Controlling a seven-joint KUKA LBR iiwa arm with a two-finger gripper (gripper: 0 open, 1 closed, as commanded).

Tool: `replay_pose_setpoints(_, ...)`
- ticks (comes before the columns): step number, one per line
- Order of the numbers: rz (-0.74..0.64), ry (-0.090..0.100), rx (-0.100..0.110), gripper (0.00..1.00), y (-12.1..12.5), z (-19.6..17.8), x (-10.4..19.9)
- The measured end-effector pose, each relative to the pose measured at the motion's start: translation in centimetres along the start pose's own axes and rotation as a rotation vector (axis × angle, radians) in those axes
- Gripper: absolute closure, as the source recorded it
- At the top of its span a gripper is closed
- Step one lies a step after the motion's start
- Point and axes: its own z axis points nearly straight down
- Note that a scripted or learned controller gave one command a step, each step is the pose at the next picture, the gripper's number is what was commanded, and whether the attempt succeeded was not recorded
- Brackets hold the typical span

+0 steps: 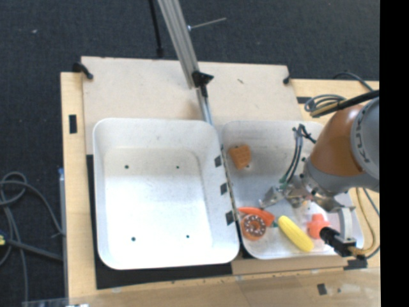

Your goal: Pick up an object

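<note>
My gripper (278, 196) hangs low inside the right bin (268, 133), near its middle, on the grey arm with the orange band (337, 147). Just below and left of it lies an orange-red ring-shaped toy (254, 223). A yellow banana-like piece (296, 233) lies to the lower right of the gripper, near the bin's front wall. A small orange-red piece (316, 223) sits right of the yellow one, partly under the wrist. A brown rounded lump (240, 156) rests near the bin's far left side, apart from the gripper. I see nothing held.
The left bin (102, 171) stands beside the right one, their walls touching at the middle. A slanted metal pole (182, 37) rises behind the bins. Cables (319, 102) lie at the bench's right rear.
</note>
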Motion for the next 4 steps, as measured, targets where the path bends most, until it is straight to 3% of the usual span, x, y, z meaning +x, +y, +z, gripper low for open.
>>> replay_pose_setpoints(1,0.006,0.003,-0.008,1.0,0.2,-1.2,0.0)
replay_pose_setpoints(3,-0.007,0.001,-0.009,1.0,0.9,-11.8,0.5)
replay_pose_setpoints(4,-0.008,0.001,-0.007,1.0,1.1,-14.3,0.4)
